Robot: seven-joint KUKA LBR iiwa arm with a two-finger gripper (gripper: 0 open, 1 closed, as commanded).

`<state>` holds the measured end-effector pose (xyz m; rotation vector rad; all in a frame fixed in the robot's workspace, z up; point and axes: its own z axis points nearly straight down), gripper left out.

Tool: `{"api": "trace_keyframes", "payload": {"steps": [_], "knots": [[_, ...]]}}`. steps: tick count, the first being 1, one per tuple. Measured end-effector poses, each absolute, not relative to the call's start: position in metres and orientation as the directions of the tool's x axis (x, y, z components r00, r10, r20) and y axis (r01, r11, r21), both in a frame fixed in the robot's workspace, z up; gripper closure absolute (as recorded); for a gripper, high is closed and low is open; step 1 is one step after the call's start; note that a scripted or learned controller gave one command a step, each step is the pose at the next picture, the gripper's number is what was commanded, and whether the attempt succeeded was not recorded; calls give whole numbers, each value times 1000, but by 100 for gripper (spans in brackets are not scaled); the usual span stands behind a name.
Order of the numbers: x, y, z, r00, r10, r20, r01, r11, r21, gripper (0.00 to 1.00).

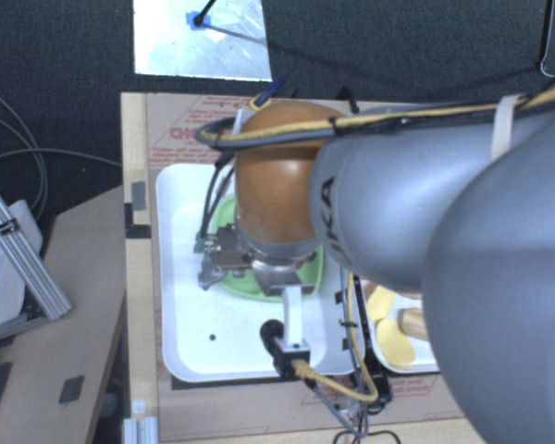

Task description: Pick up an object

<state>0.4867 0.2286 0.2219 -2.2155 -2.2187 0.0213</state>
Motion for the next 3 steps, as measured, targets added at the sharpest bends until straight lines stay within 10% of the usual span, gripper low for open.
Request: {"api": "trace_keyframes", "payload": {"steps": [2, 3], "knots": [[487, 73, 184, 6, 1000, -1, 1000, -6, 0, 0], [485, 169, 81, -7, 1000, 1, 1000, 7, -2, 0]]}}
